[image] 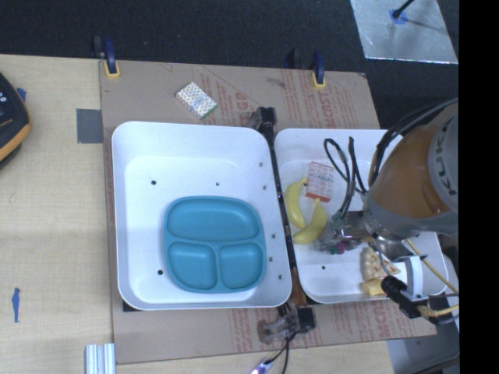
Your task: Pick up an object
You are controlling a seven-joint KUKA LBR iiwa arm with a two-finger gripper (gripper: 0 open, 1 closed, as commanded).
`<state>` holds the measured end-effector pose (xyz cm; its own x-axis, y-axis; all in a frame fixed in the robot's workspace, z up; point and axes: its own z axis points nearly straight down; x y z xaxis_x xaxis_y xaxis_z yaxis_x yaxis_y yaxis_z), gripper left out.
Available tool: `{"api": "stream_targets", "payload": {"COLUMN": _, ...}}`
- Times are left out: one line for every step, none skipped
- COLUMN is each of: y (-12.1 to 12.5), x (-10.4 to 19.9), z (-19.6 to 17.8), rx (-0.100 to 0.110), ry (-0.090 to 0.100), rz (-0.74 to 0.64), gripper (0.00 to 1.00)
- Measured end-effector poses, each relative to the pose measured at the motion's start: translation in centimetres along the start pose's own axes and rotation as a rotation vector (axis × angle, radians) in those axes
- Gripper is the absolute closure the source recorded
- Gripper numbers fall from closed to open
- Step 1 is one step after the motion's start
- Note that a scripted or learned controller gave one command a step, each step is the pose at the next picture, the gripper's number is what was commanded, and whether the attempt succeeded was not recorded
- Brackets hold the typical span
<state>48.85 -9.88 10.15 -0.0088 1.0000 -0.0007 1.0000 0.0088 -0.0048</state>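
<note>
You have even, fairly bright overhead light on the table (54,232), with no hard glare. The left bin (132,209) shows a soft shadow band along its far and left inner walls. The blue divided plate (214,244) carries a mild sheen. Detail is soft and slightly blurred throughout, and the arm (413,181) looks smeared near the table's right edge.

Grey arm (444,170) with rounded casing, a wide orange band (405,179) above the wrist, dark lettering partly visible on the grey shell. Black cables (343,166) loop off the wrist. The hand (341,236) is small, dark metal, its details too blurred to tell.
</note>
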Motion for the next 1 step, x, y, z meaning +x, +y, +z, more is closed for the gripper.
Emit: {"api": "stream_targets", "payload": {"y": 4.88, "x": 7.39, "z": -9.07, "rx": -0.002, "ry": 0.002, "rz": 0.004, "gripper": 1.0}}
